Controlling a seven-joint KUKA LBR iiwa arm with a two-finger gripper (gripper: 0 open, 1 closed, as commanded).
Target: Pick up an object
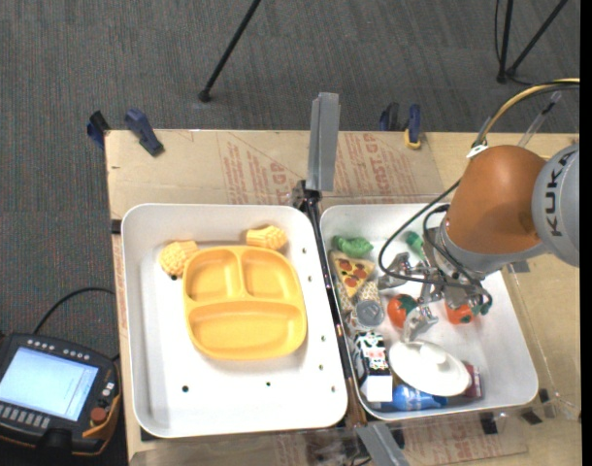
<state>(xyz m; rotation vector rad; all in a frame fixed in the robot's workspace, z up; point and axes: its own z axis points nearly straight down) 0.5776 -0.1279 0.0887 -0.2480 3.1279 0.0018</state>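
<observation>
My gripper [424, 311] hangs low over the middle of the right bin [522, 352], under the orange wrist band. A red tomato-like toy [402, 309] lies just to its left. A second red-orange toy [461, 312] lies just to its right. Both sit close against the gripper, and I cannot tell whether either is touched. Nearby lie a pizza slice [351, 273], a green toy [354, 246], a small grey cup [369, 313], a black-and-white carton [374, 353], a white round dish [429, 368] and a blue bottle [415, 399].
The left bin [146, 357] holds a yellow divided plate [246, 301], with two yellow toy pieces [177, 256] [267, 236] at its far edge. A grey post [323, 144] stands behind the divider between the bins. Cables loop around the wrist.
</observation>
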